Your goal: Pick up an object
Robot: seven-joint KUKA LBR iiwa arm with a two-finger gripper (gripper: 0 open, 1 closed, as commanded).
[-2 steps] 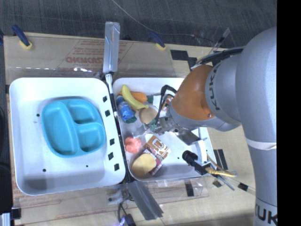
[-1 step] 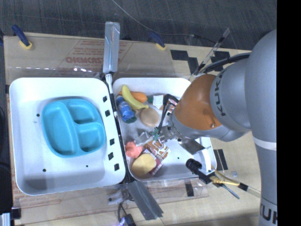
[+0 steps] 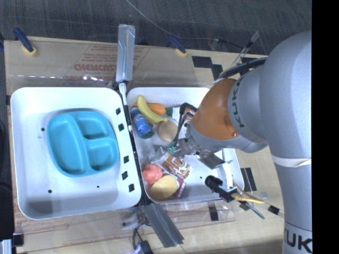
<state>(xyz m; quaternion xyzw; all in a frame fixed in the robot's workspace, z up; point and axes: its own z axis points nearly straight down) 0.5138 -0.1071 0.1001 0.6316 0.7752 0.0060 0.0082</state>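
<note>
The right bin [image 3: 204, 95] holds a heap of small things. A yellow banana [image 3: 146, 110] and an orange piece [image 3: 157, 109] lie at its far left, with a blue bottle [image 3: 142, 125] just below them. A tan round object [image 3: 166, 130] sits beside the bottle. Nearer the front are a pink-red fruit [image 3: 151, 173], a yellow fruit [image 3: 164, 187] and an orange-and-white snack packet [image 3: 177, 166]. My gripper [image 3: 177, 150] reaches down from the orange wrist band [image 3: 214, 115] into the middle of the bin, just above the packet and next to the tan object. The arm hides the bin's right half.
The left bin [image 3: 26, 157] holds a blue divided tray [image 3: 83, 142]. A dividing wall with black clips [image 3: 127, 152] separates the bins. A grey taped bar [image 3: 125, 52] stands behind them, and blue clamps [image 3: 24, 40] hold the cardboard base at the back.
</note>
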